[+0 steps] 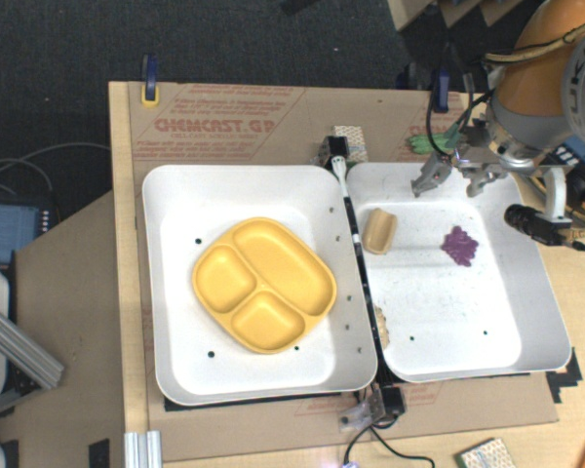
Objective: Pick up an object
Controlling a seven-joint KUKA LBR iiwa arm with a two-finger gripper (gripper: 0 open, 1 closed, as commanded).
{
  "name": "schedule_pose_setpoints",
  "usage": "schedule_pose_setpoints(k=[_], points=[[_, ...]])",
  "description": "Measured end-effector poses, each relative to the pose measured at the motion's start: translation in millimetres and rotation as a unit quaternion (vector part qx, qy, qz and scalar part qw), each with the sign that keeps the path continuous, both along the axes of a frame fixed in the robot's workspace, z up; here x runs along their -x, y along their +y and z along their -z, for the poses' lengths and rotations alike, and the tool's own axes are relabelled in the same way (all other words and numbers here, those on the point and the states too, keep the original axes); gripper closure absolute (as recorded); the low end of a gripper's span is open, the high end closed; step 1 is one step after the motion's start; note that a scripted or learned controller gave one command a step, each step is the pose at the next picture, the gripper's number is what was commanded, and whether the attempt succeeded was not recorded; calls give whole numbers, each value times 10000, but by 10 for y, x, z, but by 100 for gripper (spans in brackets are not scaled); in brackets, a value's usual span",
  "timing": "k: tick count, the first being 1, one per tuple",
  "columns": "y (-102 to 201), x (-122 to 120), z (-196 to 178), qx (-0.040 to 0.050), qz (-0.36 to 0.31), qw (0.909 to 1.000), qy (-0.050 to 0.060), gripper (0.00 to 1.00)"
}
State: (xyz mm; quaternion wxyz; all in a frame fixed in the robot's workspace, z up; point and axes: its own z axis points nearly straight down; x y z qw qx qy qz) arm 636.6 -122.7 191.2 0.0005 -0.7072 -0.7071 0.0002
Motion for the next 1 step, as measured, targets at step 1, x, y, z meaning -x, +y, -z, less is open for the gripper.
schedule_pose_setpoints(k=[1], points=[[-876,-76,985,-5,-6,10000,2,0]])
